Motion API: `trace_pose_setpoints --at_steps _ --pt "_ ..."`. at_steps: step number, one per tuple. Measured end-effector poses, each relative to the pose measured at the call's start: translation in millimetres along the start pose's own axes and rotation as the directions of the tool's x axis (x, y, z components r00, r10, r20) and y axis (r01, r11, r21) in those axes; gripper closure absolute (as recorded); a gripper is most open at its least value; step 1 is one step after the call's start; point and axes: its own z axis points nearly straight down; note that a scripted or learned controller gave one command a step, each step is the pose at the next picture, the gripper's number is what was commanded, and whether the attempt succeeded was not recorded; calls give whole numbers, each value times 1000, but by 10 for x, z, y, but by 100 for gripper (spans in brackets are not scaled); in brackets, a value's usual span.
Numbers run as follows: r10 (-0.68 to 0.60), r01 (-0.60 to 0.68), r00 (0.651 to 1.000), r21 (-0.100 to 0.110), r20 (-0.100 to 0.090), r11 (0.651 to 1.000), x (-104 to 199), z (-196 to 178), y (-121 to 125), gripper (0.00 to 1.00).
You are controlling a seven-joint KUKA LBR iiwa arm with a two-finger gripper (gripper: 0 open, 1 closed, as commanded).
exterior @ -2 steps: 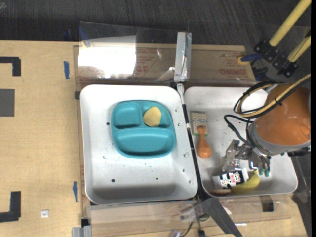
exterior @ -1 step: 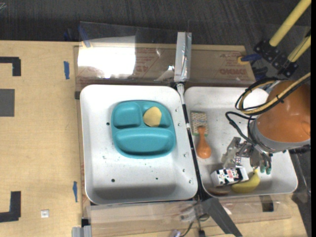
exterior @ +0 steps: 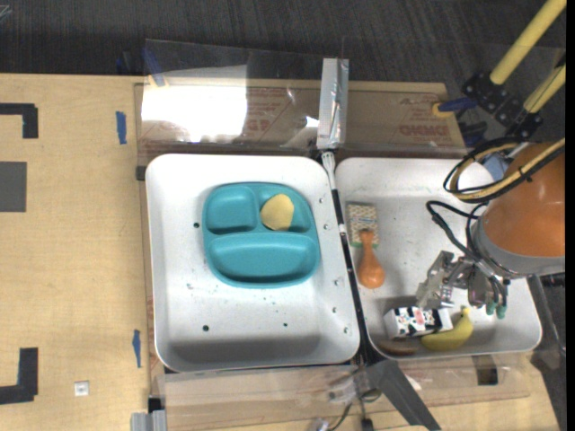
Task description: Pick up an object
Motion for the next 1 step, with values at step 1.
trace_pose_setpoints --at_steps 1 --pt "144 -144 989 -3 12 990 -29 437 40 100"
